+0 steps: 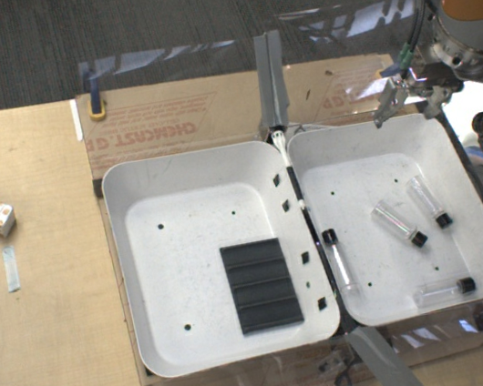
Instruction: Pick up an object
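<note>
One gripper (407,100) at your upper right, metal fingers spread, holding nothing, over right bin (471,184) rim | four clear plastic tubes (399,224), black caps, inside it | ribbed black block (262,284) in left bin (141,251) | cardboard (155,119) print mirrored, unreadable.
</note>
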Tool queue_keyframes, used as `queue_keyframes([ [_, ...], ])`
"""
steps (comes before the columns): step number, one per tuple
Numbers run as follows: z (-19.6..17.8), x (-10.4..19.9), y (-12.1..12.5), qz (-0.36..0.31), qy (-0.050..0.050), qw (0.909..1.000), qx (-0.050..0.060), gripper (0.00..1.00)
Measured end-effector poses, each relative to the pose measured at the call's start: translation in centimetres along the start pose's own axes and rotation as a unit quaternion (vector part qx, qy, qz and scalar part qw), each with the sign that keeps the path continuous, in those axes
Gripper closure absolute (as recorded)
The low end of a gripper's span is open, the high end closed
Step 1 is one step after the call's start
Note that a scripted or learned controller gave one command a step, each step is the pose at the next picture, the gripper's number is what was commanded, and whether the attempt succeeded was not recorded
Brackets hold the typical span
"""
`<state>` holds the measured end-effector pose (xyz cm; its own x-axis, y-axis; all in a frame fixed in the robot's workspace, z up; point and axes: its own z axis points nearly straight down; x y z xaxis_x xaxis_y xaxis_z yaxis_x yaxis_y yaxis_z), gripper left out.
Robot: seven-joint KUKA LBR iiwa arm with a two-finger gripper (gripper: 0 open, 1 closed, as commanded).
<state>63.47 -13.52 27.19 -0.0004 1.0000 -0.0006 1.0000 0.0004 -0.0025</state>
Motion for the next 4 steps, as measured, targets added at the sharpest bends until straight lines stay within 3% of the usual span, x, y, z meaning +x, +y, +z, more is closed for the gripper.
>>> queue_keyframes([
  [1,14.4,-5.2,-3.3,-0.007,0.000,1.0000,0.000,0.00],
  [2,18.1,-7.9,-9.1,-0.090,0.006,0.9959,0.000,0.00],
  [3,17.2,-8.3,-9.1,-0.088,0.002,0.9962,-0.001,1.00],
  [4,8.1,4.4,-3.1,-0.069,0.000,0.9976,-0.001,1.00],
])
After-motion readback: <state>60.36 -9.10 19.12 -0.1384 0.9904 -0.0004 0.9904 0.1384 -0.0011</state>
